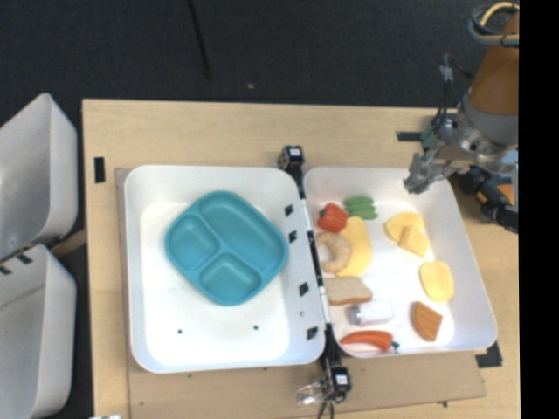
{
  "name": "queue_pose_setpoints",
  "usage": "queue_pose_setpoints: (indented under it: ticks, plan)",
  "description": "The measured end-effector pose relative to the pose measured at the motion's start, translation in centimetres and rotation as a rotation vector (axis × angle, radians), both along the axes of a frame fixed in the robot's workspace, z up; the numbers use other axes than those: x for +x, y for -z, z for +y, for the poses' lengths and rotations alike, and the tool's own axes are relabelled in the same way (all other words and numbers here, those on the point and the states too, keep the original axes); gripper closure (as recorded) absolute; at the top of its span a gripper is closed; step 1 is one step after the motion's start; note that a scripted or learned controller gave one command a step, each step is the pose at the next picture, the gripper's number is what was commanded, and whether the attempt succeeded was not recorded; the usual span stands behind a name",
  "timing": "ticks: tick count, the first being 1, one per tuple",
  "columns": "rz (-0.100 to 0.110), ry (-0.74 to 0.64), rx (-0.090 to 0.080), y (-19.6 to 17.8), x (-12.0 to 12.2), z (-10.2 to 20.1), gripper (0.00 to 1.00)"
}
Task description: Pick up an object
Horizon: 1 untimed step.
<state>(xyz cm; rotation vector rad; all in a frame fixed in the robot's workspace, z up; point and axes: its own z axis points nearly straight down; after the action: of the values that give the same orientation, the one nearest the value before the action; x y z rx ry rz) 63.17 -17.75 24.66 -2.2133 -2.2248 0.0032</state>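
Observation:
The right bin (472,273) holds several toy foods: a red tomato (332,217), a green piece (359,206), a yellow banana (356,244), a pale shrimp-like ring (334,251), a bread slice (348,291), a small white cylinder (369,312), a red pepper (367,341), two yellow pieces (408,233) (437,280) and an orange-brown wedge (427,321). My gripper (419,180) hangs over the bin's far right corner, above and apart from the food. Nothing shows between its fingers.
The left bin (148,321) carries a blue divided plate (226,246). A black-clipped divider (305,260) joins the bins. The arm's grey wrist and orange band (493,85) enter from the right. White chair-like shapes (31,234) stand left of the bench.

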Motion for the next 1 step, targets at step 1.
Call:
queue_pose_setpoints:
  ticks: [1]
  plan:
    - [0.003,0.0,0.001,1.52,-3.13,4.31,1.0]
